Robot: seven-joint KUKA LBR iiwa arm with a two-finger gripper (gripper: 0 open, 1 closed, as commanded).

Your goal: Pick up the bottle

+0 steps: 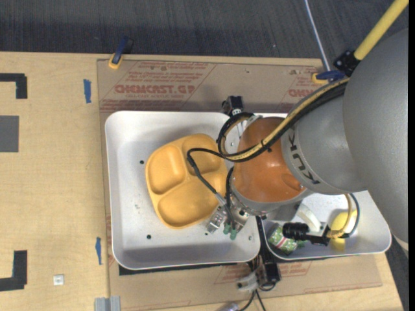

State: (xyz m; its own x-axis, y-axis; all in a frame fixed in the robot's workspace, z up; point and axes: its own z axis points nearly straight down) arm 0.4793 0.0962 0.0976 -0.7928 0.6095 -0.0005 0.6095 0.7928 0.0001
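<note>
Bottle [286,236] — small, green-and-white label, dark end pointing right — lies on its side at the near left corner of the right bin [379,237]. In the left bin [120,173] sits a yellow three-compartment plate [178,180]. Just beside the plate's near right edge hangs the gripper [224,224], low over the bin floor — whether its claw is spread or closed cannot be told. The arm [363,128] rises above it. A yellow-and-white object [339,228] lies right of the bottle.

Plate [180,185] in left bin [123,173]
</note>
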